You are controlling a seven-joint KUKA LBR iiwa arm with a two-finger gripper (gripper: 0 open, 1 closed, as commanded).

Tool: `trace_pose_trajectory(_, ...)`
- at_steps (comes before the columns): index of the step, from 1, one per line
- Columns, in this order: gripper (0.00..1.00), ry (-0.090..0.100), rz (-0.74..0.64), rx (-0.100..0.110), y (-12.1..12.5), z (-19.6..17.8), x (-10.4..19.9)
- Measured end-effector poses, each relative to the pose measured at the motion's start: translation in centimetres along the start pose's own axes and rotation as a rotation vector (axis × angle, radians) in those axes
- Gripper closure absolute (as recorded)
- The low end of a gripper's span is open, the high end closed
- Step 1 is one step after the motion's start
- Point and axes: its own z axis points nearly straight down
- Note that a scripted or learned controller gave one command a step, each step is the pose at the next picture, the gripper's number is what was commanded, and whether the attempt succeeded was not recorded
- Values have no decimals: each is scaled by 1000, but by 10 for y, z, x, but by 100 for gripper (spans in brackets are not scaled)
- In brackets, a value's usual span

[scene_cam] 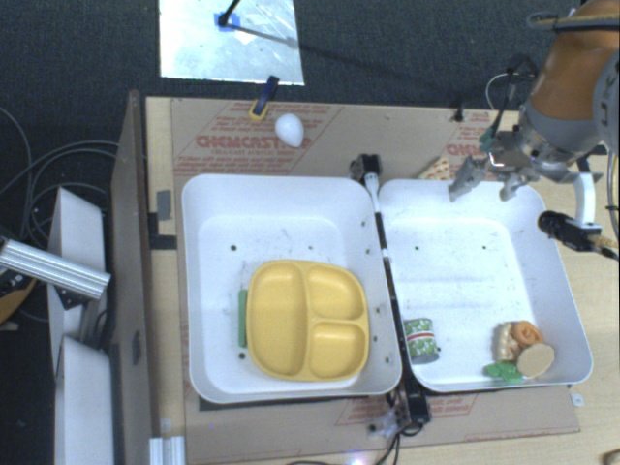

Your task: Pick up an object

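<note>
My gripper [487,183] hangs over the far rim of the right bin [465,211], its two grey fingers spread apart with nothing between them. The grey and orange arm comes in from the upper right. In the right bin a small green-and-white cup [420,340] lies at the near left corner. A cluster of toy food [521,350], orange, tan and green, lies at the near right corner, well away from the gripper. A yellow divided plate [308,319] lies in the left bin [223,211], with a thin green stick [242,318] beside its left edge.
A white egg-shaped object [289,129] and a small blue-yellow item [263,100] lie on the cardboard behind the bins. A shiny sheet [231,27] lies farther back. A black clip [368,167] sits where the bins meet. Cables and metal parts run along the left.
</note>
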Motion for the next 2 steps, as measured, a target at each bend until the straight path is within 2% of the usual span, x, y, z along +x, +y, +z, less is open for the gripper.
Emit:
trace_pose_trajectory(1, 0, 0, 5, 2, -2, 149, -28)
trace_pose_trajectory(2, 0, 3, 3, 9, -95, 143, 12)
